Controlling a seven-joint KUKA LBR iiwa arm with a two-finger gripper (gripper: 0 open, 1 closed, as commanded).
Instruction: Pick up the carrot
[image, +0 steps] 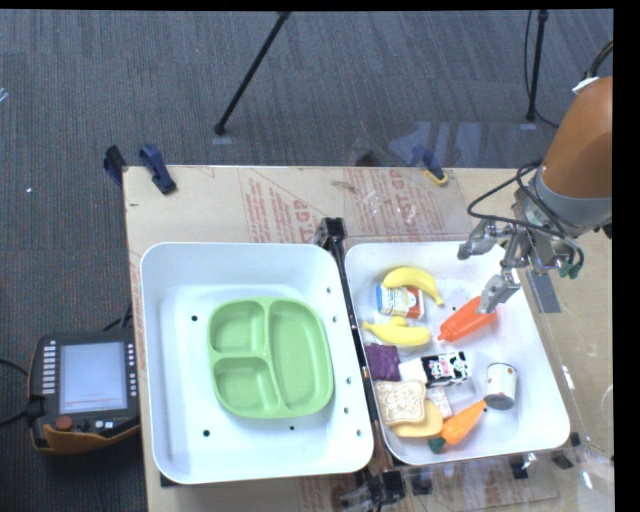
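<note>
Lower carrot (462, 424) left by the bin's (556, 420) front rim, upper carrot (467, 320) pinched at its tip by the closed gripper (497, 291), slanted for lifting.

No legible text on anything here

Claw (497, 290) covers the carrot's (466, 320) upper end; its grip can't be judged

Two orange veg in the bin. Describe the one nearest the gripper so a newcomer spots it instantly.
Look in the right white bin, upper right part, just below the gripper. The carrot lies tilted there, right of the bananas. The other carrot sits at the bin's front edge beside the toast.
</note>
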